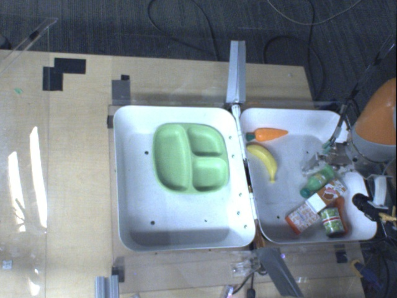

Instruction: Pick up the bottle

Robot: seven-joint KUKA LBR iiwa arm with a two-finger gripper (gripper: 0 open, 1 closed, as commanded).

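Bottle (316,183), green, lies in the right bin (291,228), at the frame's right, long axis running lower left to upper right. Gripper (322,160) hangs just above and right of its upper end; grip state cannot be told.

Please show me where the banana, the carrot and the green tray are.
banana (263,160): camera view, middle of its curved body.
carrot (271,133): camera view, middle of the orange part.
green tray (170,158): camera view, its large left compartment.
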